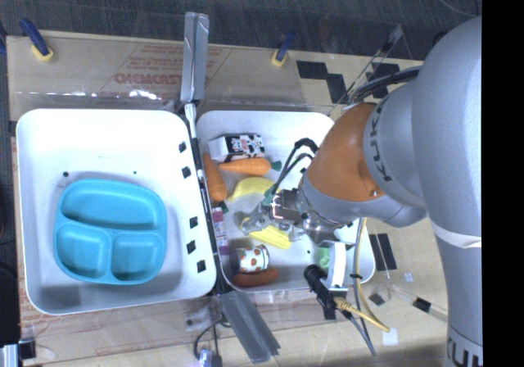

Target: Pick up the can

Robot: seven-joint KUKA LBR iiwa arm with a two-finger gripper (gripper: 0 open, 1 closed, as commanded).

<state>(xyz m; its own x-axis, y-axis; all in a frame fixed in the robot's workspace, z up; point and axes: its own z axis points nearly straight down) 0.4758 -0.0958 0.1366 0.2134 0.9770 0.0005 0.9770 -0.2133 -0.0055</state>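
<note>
A small can (254, 257) with a white, red and yellow label lies in the front part of the right bin (321, 121), just behind a brown sausage (255, 278). My gripper (268, 216) hangs low over the middle of that bin, above yellow toy food (274, 236), a little behind and to the right of the can. The arm's orange band (348, 165) and wrist hide the right half of the bin. I see nothing of the can between the gripper's parts.
The right bin also holds a black-and-white carton (239, 146), an orange carrot (244, 167), a yellow fruit (252, 188) and a green piece (323, 257). A blue divided tray (110, 230) lies in the left bin (33, 193). A metal divider (195, 54) stands between the bins.
</note>
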